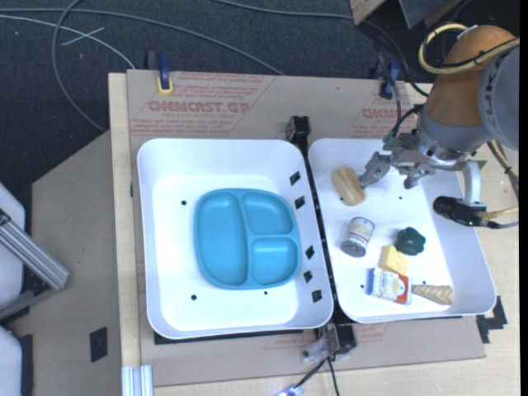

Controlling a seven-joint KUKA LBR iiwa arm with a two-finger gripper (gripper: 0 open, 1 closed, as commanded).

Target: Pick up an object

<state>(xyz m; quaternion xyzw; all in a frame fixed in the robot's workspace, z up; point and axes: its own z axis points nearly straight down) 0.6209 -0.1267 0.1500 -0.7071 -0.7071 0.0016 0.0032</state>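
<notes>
My gripper hangs over the back of the right bin with its fingers spread apart and nothing between them. A tan roll-shaped piece lies just left of the left fingertip, apart from it. Nearer the front lie a small tin can, a dark green lump, a yellow block, a red, white and blue packet and a tan wedge.
The left bin holds a blue divided plate in its middle. A black divider strip runs between the two bins. The grey and orange arm comes in from the upper right.
</notes>
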